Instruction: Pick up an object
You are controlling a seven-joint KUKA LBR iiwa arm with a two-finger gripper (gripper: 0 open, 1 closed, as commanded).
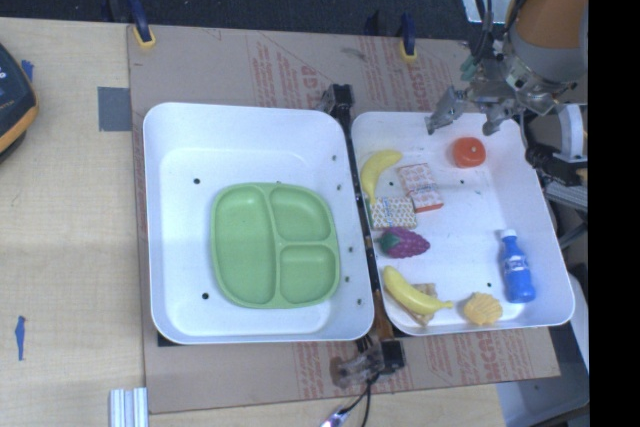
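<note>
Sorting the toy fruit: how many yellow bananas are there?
2. One yellow banana lies at the right white bin's upper left; another banana lies near its bottom edge.

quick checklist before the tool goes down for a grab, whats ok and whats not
1. Tool open: ok, its two fingers stand spread above the far edge of the right bin.
2. Tool carrying nothing: ok, nothing sits between the fingers.
3. Nearest target free: ok, the orange-red round object lies alone just below the tool, apart from the small boxes.
4. Tool centred over that object: cannot tell from this slanted view.
5. Crowded spots: not ok, the upper banana, the patterned box and the purple fruit sit packed together.
6. Blue bottle: ok, lying clear of its neighbours.
</note>
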